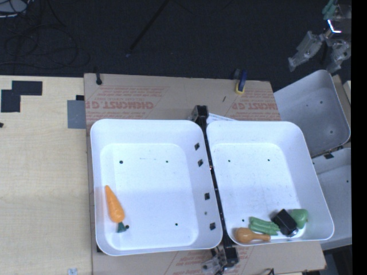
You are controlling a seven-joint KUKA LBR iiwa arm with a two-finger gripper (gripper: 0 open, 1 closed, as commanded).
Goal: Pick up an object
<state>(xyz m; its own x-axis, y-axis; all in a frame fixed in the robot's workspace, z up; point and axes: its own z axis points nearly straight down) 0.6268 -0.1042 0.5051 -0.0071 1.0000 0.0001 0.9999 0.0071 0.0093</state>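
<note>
Tan gourd-shaped toy point(251, 235), green pod point(264, 226), black block point(285, 222) and green lump point(299, 215) sit clustered in right bin's point(261, 132) near corner, well below the claw point(314, 44) and slightly to its left. Orange carrot point(114, 204) lies in left bin point(143, 128), far left of the claw. Claw hangs high outside the bins; spread or pressed together, can't tell. Step: pre-approach, nothing picked. Next move likely calls for choosing a target, then descending over it.
</note>
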